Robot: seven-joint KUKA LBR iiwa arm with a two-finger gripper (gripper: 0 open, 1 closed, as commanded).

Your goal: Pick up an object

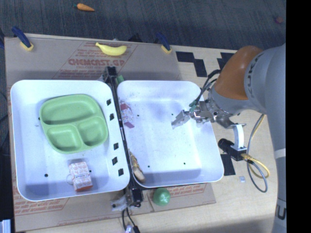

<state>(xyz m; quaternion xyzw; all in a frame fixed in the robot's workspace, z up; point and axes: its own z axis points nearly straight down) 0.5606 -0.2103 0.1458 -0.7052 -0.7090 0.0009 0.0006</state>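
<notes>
Small red-and-white packet [126, 114], crumpled

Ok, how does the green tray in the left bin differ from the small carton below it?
The green tray is far larger than the small carton. The tray is plain pale green with three open compartments; the carton is a closed box, white with red print. The tray sits in the upper middle of the left bin, while the carton lies near its lower edge. Both rest flat in that bin, apart from each other.
</notes>
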